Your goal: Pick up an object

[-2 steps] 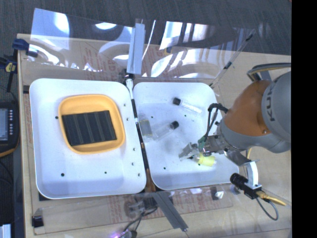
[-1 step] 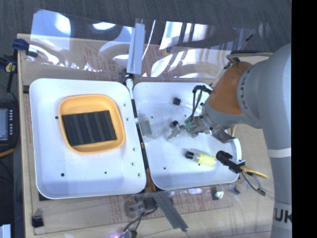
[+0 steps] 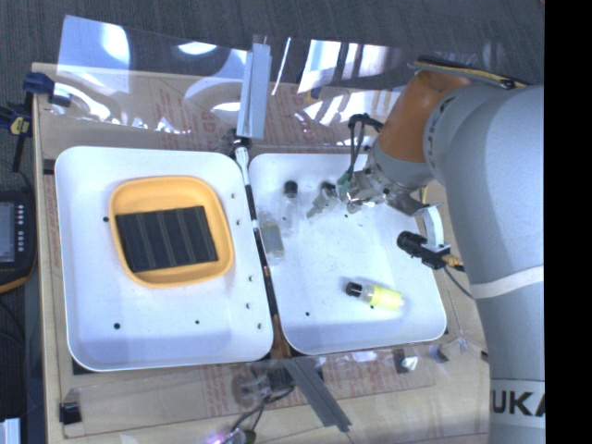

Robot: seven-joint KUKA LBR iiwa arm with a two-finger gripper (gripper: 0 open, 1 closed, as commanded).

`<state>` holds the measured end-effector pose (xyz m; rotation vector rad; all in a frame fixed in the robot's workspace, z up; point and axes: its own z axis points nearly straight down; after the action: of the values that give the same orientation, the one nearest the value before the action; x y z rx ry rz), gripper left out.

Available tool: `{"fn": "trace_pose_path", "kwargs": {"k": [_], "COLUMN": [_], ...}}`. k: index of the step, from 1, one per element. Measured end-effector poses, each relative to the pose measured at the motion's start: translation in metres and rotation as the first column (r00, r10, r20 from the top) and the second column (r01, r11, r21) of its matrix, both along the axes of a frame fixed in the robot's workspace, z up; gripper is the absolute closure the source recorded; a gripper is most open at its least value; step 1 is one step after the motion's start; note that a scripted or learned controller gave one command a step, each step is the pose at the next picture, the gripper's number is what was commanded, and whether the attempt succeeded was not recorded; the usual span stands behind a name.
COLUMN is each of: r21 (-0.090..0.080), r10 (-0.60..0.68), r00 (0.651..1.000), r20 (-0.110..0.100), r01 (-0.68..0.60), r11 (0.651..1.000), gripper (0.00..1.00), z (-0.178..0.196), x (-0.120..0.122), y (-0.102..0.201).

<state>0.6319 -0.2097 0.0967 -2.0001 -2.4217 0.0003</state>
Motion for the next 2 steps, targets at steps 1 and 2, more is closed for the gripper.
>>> {"fn": "trace_pose_path", "kwargs": {"k": [1,2], "r21": [-0.003,0.001], "r10": [0.13,0.125], "r00": [0.992,0.992], "r20": [0.0,-0.002], "r01": [-0.13,-0.125], "r11": [0.992,0.992], "gripper": [0.0,0.0], "z": [-0.003,-0.005], "x": [0.025,-0.02], "y": [0.056,-0.001]}}
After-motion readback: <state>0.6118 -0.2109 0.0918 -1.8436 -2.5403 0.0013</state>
